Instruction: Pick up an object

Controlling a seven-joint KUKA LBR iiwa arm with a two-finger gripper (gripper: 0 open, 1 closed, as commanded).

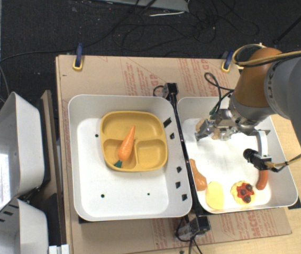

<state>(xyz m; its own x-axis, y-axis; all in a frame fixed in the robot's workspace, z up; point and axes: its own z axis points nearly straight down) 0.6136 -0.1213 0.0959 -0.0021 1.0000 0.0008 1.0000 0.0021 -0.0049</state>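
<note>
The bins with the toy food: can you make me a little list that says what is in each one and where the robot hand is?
left bin: a yellow plate with compartments, a toy carrot lying on it
right bin: a toy drumstick, a pale yellow piece, a small pizza, a sausage
gripper: above the right bin's far end, apart from the toys
held: nothing seen between the fingers

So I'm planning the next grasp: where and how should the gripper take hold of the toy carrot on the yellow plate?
Grip the toy carrot across its thick middle, coming straight down. It lies flat and slanted over the ridge of the yellow divided plate, tip up-right, green end down-left, so closing across its width looks safest.
</note>
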